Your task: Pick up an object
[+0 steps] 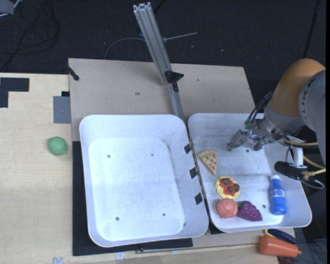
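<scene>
Hand (237, 142) hovers over bare floor of right bin (220, 126), above pizza slice (209, 160).

The gripper (237, 141) is small and dark, so its fingers are hard to make out. The arm (305, 100) behind it runs off the right edge. Far below the gripper, an orange thing (279, 247) is too blurry to name.

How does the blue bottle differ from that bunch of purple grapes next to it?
The blue bottle is smooth, slim and long with a white cap, while the purple grapes form a lumpy, squat cluster. The bottle lies along the right bin's right side; the grapes sit at its near edge beside a pink ball. Both lie in the same bin.
</scene>
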Motion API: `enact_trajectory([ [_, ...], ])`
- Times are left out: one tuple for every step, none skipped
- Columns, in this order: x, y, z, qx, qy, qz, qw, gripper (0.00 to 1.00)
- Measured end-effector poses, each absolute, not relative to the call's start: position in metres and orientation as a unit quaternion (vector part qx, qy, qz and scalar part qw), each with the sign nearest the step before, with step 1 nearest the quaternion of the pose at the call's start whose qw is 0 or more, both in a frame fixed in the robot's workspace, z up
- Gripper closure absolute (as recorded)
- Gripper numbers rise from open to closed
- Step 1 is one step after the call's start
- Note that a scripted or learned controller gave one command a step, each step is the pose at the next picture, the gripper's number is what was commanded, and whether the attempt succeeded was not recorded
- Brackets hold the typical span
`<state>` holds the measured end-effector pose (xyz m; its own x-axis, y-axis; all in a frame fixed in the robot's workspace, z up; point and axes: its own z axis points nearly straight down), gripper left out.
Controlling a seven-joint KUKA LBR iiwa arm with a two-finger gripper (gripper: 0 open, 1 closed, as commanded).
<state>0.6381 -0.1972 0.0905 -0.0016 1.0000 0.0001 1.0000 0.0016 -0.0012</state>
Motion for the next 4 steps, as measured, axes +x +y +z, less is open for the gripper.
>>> enact_trajectory([
  [0.639,-0.197,0.102,-0.706,-0.708,0.0001,0.000,1.00],
  [0.640,-0.195,0.164,-0.707,-0.707,-0.0013,-0.002,1.00],
  [0.640,-0.196,0.217,-0.707,-0.707,-0.0010,-0.002,1.00],
  [0.625,-0.152,0.227,-0.706,-0.708,-0.0005,0.000,1.00],
])
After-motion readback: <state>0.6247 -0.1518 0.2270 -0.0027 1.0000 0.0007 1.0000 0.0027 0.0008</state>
